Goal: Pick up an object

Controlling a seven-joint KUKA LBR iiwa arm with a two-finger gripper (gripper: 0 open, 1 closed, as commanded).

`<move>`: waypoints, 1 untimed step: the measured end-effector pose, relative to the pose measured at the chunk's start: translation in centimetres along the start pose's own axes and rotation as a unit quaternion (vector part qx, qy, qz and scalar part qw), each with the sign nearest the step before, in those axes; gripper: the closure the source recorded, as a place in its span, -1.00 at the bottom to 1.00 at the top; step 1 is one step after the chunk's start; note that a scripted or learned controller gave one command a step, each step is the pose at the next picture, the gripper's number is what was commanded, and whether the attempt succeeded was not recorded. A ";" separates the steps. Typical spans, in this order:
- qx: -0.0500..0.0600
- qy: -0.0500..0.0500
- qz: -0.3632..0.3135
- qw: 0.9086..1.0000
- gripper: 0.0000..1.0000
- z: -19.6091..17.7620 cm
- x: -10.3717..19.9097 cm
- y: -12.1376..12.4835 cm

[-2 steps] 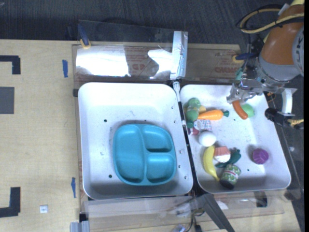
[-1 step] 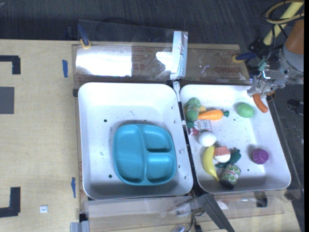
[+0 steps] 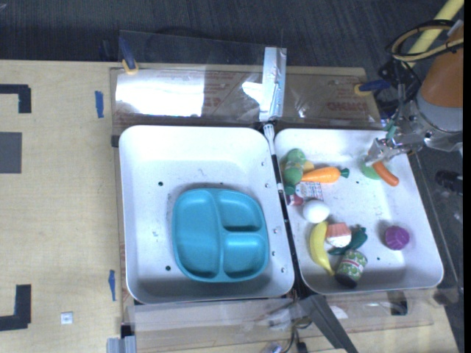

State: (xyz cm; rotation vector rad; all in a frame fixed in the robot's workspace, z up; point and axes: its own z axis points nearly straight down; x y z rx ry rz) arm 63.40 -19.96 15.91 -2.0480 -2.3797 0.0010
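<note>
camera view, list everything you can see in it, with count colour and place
bins: 2, white, side by side on the bench
divided plate: 1, blue, in the left bin
carrot: 1, orange, right bin, upper middle
green vegetable: 1, green and yellow, right bin, upper left
small carrot: 1, orange with green end, right bin, upper right, just below the gripper
egg: 1, white, right bin, centre left
banana: 1, yellow, right bin, lower left
purple ball: 1, purple, right bin, lower right
can: 1, green label, right bin, bottom
gripper: 1, grey metal, over the right bin's upper right corner
</note>
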 end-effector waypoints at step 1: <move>-0.004 0.000 0.053 0.999 1.00 -4.8 8.1 1.1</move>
